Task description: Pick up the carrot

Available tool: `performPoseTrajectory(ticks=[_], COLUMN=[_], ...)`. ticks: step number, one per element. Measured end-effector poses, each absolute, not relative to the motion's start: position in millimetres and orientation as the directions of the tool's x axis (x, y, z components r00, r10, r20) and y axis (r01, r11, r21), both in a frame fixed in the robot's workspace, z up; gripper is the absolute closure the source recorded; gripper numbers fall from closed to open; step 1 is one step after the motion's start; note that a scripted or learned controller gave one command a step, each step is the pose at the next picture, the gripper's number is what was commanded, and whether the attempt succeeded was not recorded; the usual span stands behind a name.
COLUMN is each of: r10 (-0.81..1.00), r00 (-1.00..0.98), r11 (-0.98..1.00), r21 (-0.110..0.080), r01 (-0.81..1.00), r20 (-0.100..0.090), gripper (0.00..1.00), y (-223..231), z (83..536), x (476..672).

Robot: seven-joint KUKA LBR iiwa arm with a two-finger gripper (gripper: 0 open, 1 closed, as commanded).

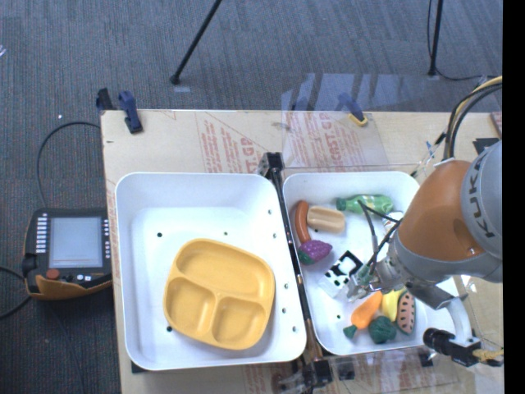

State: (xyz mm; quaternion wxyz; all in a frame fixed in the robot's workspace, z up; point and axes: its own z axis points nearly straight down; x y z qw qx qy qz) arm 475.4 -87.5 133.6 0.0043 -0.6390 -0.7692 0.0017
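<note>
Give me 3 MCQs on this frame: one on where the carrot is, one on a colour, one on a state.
1. Where does the carrot lie?
A. On the yellow tray
B. In the right bin, near its front edge
C. On the floor by the pendant

2. What colour is the divided tray in the left bin?
A. Yellow
B. Blue
C. Red

3. Where does the carrot stand relative to the gripper?
A. Lifted clear above the bin
B. Lying on the bin floor just below the gripper in the image
C. Set down in the left bin

Answers:
1 B: the orange carrot lies low in the right bin, beside the broccoli.
2 A: the three-compartment tray is plainly yellow.
3 B: the carrot rests among the other toy foods, and nothing shows it lifted.
</note>
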Motion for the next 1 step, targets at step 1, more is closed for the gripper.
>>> performPoseTrajectory(ticks=[1], r10=[1.000], r00=[0.019], r11=[-0.019], r21=[-0.009], r01=[1.000], r20=[0.003], gripper=[1.00], y=[-89.5], z=[140.8], x=[475.4])
